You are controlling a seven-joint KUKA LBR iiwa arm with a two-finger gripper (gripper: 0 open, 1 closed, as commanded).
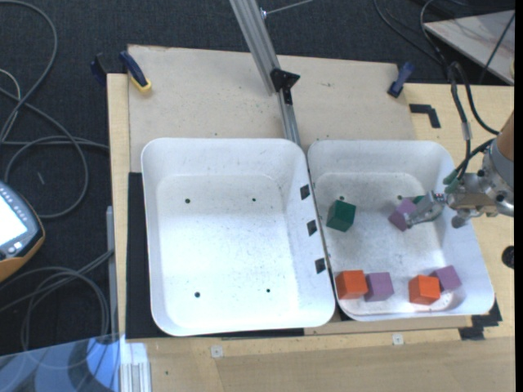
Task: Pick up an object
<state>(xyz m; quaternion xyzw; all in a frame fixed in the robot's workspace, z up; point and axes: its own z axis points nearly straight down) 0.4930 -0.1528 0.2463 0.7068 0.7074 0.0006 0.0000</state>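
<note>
Right bin (327,155): 1 green cube (341,216), 3 purple cubes, 2 orange cubes along the near wall. Arm reaches in low from the right; gripper (424,212) tips sit beside a purple cube (402,215), touching or nearly, can't tell its opening or any grasp. Left bin (163,158) alongside.

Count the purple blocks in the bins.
3, all in the right white bin. One purple block lies mid-bin at the gripper; one sits by the near wall beside an orange block; one is in the near right corner. None looks hidden.
</note>
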